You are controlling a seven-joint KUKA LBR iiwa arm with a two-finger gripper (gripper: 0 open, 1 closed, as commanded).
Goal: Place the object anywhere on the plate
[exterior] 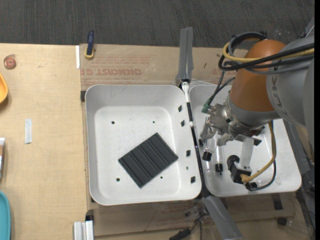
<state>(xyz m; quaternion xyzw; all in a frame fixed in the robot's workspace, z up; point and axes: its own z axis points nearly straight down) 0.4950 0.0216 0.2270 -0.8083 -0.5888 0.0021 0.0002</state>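
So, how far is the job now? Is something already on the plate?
Nothing looks placed yet. The dark ribbed plate lies tilted in the left bin with nothing on its surface. The gripper is low over the right bin, near its left wall, and I cannot tell if it holds an object there. Left to do: get the object, carry it across the divider and set it on the plate.

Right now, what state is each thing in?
Dark ribbed plate: lying flat in the left bin, turned at an angle, nothing on it.
Gripper: over the right bin, near the divider.
Arm: reaching in over the right bin.
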